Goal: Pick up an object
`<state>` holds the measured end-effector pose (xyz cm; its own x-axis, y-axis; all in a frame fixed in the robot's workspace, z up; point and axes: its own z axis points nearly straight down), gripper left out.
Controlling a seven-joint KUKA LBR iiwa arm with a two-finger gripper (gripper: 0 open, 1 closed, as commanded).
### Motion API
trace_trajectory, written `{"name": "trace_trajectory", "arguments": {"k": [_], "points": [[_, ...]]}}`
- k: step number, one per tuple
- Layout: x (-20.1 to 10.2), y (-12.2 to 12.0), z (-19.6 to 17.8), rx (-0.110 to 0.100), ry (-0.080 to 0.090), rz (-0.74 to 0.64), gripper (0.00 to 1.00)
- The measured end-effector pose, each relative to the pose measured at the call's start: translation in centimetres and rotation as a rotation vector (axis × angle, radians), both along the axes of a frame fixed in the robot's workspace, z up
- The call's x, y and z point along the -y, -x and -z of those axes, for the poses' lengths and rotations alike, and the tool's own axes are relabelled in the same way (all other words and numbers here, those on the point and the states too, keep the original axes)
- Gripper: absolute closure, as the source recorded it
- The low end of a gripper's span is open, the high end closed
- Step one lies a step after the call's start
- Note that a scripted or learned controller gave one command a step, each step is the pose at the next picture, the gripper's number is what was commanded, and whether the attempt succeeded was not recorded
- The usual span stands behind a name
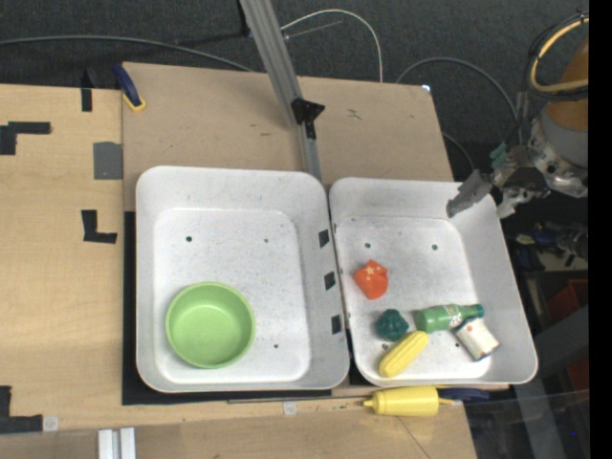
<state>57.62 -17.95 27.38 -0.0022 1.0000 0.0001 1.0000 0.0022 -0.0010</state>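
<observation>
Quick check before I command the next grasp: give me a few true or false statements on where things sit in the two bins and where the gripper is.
1. The green bowl sits in the left bin. True.
2. The red object lies in the left bin. False: it lies in the right bin.
3. The gripper is at the right bin's far right corner. True.
4. The green bottle stands upright. False: it lies on its side.

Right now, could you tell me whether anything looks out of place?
One thing: a yellow bottle lies on its side on the bench just outside the right bin, at its near edge. The other small items lie inside that bin.
</observation>
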Motion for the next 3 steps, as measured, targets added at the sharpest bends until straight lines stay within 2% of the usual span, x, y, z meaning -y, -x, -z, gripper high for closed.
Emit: {"name": "trace_trajectory", "arguments": {"k": [1,3], "points": [[0.0,0.0,0.0,0.000,0.000,0.000,0.00],[1.0,0.0,11.0,-0.005,0.000,0.001,0.00]]}}
